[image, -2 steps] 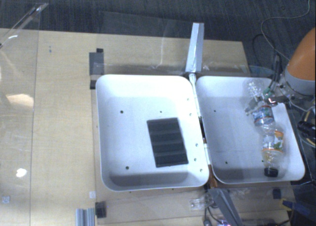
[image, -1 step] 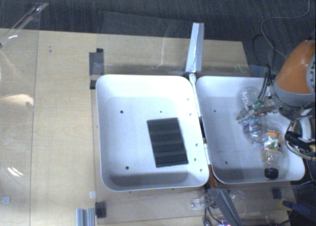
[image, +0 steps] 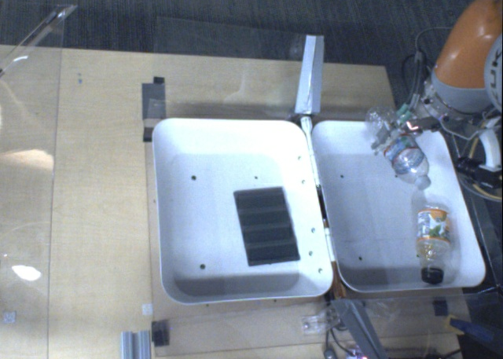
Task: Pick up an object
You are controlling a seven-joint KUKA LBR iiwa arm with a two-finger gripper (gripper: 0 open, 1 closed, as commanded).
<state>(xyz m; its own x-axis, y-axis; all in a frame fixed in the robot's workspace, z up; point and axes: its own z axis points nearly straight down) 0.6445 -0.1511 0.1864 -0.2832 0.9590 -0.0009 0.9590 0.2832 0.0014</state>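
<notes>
Camera view, looking down at a slant on a pale wooden surface [image: 94, 192] with two shallow white bins side by side. Taking the right bin [image: 357, 208] as the landmark throughout.

Inside the right bin, along its right wall toward the near corner: a small plastic bottle [image: 431, 233] lying on its side, with an orange and green label around the middle and a black cap [image: 431, 274] pointing at the near rim. Touching the bin floor, close to the right wall.

Inside the right bin, near its far right corner: a clear, crumpled-looking bottle [image: 409, 161], tilted, apart from the labelled bottle.

Just above that clear bottle, over the far right part of the right bin: the hand [image: 393, 131], a tangle of pale and see-through parts with a speck of red and green. Cannot tell how far open it is, nor whether it has hold of the clear bottle or merely hangs beside it.

Beyond the right bin's right edge: the grey arm [image: 471, 51] with its orange band, and dark cables [image: 471, 167] below it.

Touching the right bin's left side: the left bin [image: 181, 192], with a dark ribbed rectangular pad [image: 267, 226] flat on its floor, slightly askew.

Behind the seam where the right bin meets its neighbour: an upright grey metal bar [image: 310, 75].
</notes>
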